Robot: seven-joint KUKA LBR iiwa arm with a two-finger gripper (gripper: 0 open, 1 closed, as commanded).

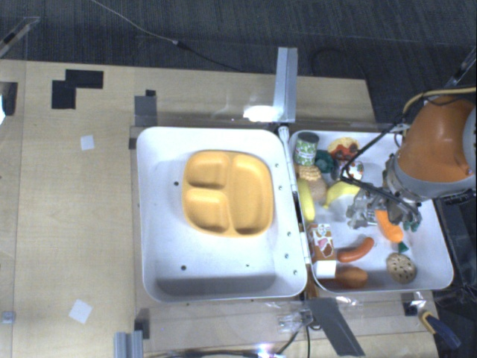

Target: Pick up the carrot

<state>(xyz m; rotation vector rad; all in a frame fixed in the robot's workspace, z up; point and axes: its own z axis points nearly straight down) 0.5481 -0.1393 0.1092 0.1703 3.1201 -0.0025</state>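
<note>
The carrot (389, 227) is orange with a green top and lies in the right part of the right bin (446, 273). My gripper (375, 212) is low inside that bin, right over the carrot's upper end. Its metal body covers part of the carrot. The arm's orange band sits just above it at the right edge.
The right bin also holds a yellow lemon (341, 193), a banana (304, 200), a green can (305, 152), a sausage (355, 250), a cookie (401, 268) and a small carton (322, 239), all close to the carrot. The left bin (160, 200) holds a yellow divided plate (227, 192).
</note>
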